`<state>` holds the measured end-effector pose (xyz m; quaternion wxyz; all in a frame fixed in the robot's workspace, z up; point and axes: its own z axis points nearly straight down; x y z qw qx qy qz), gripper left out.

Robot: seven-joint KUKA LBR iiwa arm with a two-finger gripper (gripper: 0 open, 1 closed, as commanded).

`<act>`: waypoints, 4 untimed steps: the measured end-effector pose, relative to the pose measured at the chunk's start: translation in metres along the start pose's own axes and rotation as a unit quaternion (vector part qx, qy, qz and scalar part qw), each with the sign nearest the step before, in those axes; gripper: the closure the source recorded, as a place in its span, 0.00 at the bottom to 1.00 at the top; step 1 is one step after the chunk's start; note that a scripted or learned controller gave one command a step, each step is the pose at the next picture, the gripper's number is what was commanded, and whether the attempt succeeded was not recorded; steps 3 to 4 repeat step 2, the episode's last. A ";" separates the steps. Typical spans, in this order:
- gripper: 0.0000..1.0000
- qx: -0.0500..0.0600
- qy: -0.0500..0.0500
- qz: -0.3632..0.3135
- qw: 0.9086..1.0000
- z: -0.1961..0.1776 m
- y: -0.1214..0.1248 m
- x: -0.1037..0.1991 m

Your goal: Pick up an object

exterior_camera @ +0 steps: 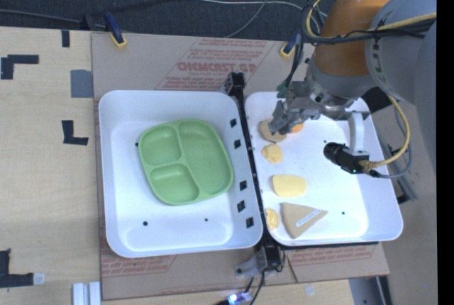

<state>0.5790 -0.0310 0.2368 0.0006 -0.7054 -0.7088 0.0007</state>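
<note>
My gripper point(282, 125) reaches down into the far left part of the right bin point(376, 218). Its tip sits over a tan round piece point(267, 131) with an orange piece point(296, 128) beside it. Closer along the bin's left side lie a small yellow piece point(272, 153), a larger pale yellow lump point(289, 185), a tan wedge point(301, 218) and a small yellow bit point(272, 218) at the divider. Nothing is seen lifted.
The left bin point(117, 154) holds a green divided plate point(185, 161). Black clips run along the divider point(242, 154) between the bins. Cardboard lies under both bins, and cables hang behind the arm.
</note>
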 end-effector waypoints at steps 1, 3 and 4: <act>1.00 0.000 0.000 0.000 1.000 -0.006 -0.006 0.052; 1.00 0.001 0.000 0.000 1.000 0.014 -0.014 0.105; 1.00 0.001 0.000 0.000 1.000 0.014 -0.014 0.105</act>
